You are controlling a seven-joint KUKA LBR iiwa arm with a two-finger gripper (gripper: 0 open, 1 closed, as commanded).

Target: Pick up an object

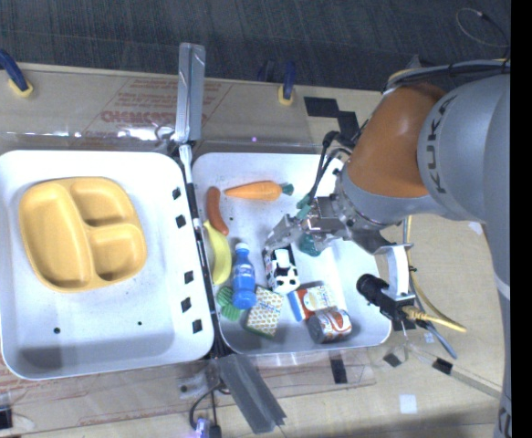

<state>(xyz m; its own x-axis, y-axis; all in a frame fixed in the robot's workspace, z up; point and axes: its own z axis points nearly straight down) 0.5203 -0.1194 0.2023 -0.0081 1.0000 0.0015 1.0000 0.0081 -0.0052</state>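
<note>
The right bin (247, 167) holds several small things. An orange carrot (256, 190) lies near its far wall, with a red-brown sausage (214, 210) and a yellow banana (218, 254) along the left wall. A blue bottle (244, 277), a patterned box (266, 314), a black-and-white piece (284, 267) and a can (330, 323) lie toward the front. My gripper (304, 228) hangs low over the middle right of this bin, just right of the black-and-white piece. A small teal thing (314, 242) sits right at the gripper's tip. The gripper hides how the two meet.
A large yellow divided tray (83, 231) lies in the left bin (92, 336). A grey divider bar (189, 99) runs between the bins. Blue clamps (12, 71) sit on the bench's far edge. My arm covers the right bin's right side.
</note>
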